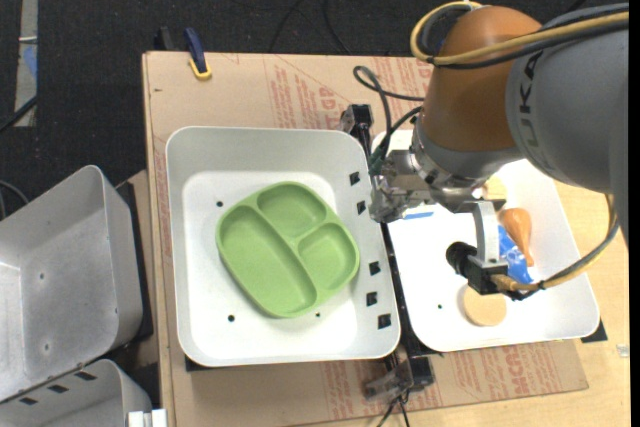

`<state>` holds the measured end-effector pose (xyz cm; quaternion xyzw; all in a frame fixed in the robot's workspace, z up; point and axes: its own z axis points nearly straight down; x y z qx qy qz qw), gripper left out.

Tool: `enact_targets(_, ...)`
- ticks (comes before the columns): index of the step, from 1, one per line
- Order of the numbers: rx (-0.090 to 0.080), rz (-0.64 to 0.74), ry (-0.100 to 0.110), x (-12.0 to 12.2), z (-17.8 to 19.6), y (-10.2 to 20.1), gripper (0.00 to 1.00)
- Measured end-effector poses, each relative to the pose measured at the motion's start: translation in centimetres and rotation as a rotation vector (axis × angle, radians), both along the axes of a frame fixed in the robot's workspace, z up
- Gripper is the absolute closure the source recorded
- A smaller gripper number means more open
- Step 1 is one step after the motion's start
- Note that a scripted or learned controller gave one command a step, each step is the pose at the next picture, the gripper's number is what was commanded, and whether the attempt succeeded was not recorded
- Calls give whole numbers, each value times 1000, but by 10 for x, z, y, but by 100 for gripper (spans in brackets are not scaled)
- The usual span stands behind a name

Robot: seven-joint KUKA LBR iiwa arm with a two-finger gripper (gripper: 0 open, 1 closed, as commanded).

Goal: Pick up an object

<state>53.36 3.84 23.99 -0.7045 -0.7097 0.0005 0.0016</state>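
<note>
My pincer hangs over the left edge of the right bin (open or closed, I cannot tell). In that bin lie an orange piece, a blue item touching it, and a tan disc nearby. The left bin holds a green divided plate.

One fixed camera sits above the bench and looks down on it at a slant, far enough back to take in both white bins: the middle bin at the view's centre, the right-hand bin beside it, where the arm reaches in
</note>
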Motion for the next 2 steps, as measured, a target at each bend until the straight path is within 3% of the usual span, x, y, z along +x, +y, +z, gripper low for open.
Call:
enact_targets(1, 0, 1, 0, -29, 3, 47, 100)
enact_targets(2, -1, -7, -1, -28, 3, 43, 0)
